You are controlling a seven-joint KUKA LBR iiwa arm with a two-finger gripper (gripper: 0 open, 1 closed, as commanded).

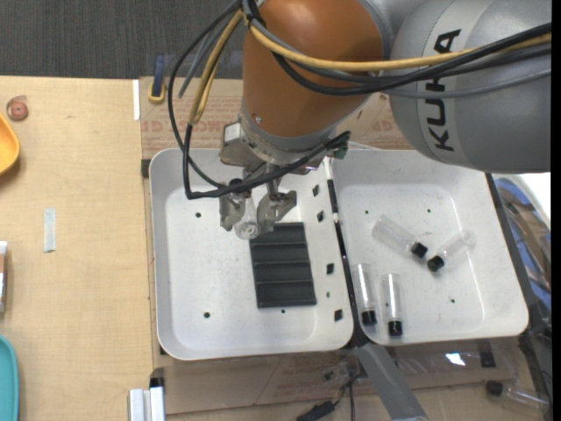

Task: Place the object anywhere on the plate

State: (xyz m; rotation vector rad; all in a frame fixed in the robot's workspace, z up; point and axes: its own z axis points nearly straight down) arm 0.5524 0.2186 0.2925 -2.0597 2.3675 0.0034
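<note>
Gripper (259, 213) over black ribbed plate (283, 266) (left bin (175, 305)), perhaps gripping something

The arm's orange band (302, 55) hides the left bin's (175, 261) far rim. Between the tool's (257, 211) fingers something small sits, too blurred to name. An orange object (5, 147) and a teal one (7, 380) are cut off at the left edge.

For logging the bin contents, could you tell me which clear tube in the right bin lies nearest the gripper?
The upper-left tube, slanted with its black cap pointing lower-right, lies nearest the gripper.
</note>
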